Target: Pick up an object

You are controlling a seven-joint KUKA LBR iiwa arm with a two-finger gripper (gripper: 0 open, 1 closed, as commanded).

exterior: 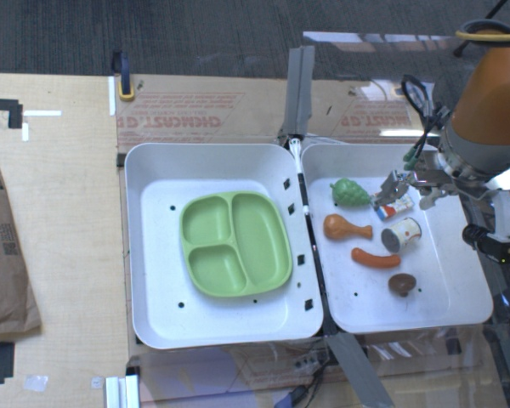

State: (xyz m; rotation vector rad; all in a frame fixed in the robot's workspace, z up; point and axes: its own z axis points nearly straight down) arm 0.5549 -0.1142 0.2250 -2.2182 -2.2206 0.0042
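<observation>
Arm (491, 92) cut off at right edge; gripper (397, 192) fingers too small to resolve; brown paper bag (2, 253) cropped at left edge.

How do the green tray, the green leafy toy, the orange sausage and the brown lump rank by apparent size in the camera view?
1. Green tray, by far.
2. Green leafy toy and orange sausage: too alike to rank.
3. Brown lump, smallest.

Grey arm (484, 100) reaching from right, gripper (397, 192) lowered
</observation>
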